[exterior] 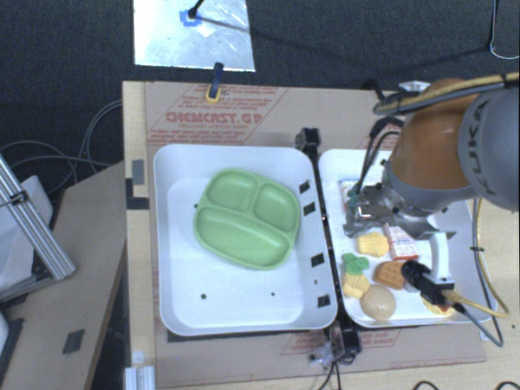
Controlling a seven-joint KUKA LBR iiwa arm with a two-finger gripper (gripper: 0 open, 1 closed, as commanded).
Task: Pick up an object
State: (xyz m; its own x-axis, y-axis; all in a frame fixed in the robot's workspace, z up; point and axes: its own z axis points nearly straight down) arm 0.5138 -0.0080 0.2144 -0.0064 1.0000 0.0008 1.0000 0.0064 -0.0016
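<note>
My gripper (pixel 358 215) hangs low over the left part of the right bin (pixel 331 169), under the grey and orange arm. Just below it lies a yellow cheese-like piece (pixel 373 244), with a red and white packet (pixel 400 238) beside it. Further toward the front sit an orange waffle (pixel 390 275), a small green piece (pixel 354 262), a yellow piece (pixel 355 285) and a round beige bun (pixel 378 302). The view shows nothing between the fingers. The arm hides the back of this bin.
The left bin (pixel 179 299) holds a green divided plate (pixel 246 218) near its middle. A black-clipped divider (pixel 318 218) separates the two bins. Cardboard (pixel 219 116) lies under both bins, with cables at the left.
</note>
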